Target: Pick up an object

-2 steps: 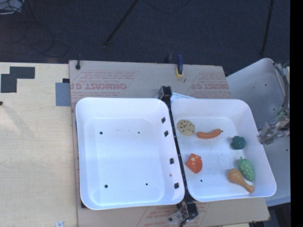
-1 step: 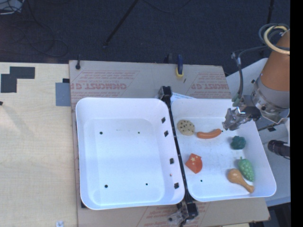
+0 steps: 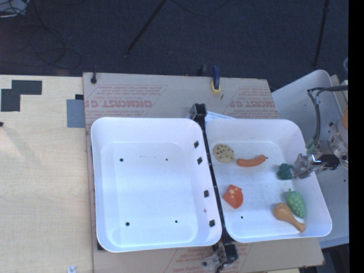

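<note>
My gripper (image 3: 297,169) reaches in over the right rim of the right bin (image 3: 256,128). A small dark teal object (image 3: 284,171) sits right at its tip, touching or nearly touching it; whether it is gripped is unclear. In the same bin lie a round speckled cookie (image 3: 223,152), an orange sausage (image 3: 251,161), a red piece (image 3: 233,195), a green bumpy fruit (image 3: 296,203) and a tan pear-shaped item (image 3: 288,216).
The left bin (image 3: 148,128) sits beside the right one, split from it by a black clamp strip (image 3: 206,175). Both rest on a cardboard sheet (image 3: 142,98). A grey arm mount (image 3: 318,90) and cables stand at the right.
</note>
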Motion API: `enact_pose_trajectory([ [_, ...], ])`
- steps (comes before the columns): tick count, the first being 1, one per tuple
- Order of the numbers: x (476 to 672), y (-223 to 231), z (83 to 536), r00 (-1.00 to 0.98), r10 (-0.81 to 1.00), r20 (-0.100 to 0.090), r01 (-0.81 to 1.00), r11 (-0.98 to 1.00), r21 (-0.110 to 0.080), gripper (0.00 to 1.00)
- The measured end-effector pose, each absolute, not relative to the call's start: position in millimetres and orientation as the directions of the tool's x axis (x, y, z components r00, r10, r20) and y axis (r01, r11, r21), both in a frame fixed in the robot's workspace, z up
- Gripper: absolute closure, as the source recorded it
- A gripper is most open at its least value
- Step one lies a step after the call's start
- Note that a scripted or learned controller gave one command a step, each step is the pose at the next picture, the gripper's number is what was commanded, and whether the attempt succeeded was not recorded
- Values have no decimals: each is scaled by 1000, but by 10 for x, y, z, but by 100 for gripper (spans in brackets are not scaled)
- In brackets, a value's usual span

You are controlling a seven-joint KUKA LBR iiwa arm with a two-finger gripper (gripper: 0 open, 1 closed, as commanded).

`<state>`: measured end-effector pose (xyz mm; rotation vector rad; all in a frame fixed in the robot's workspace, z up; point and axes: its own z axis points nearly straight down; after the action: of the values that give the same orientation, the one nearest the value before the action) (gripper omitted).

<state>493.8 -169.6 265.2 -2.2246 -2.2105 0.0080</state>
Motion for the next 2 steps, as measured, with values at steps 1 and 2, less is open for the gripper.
enact_pose_trajectory([
  [1,4742,-1008,1323,-4,1000,7,1000,4,-18,100],
  [2,4777,-388,3772,-6,1000,1,1000,6,16,100],
])
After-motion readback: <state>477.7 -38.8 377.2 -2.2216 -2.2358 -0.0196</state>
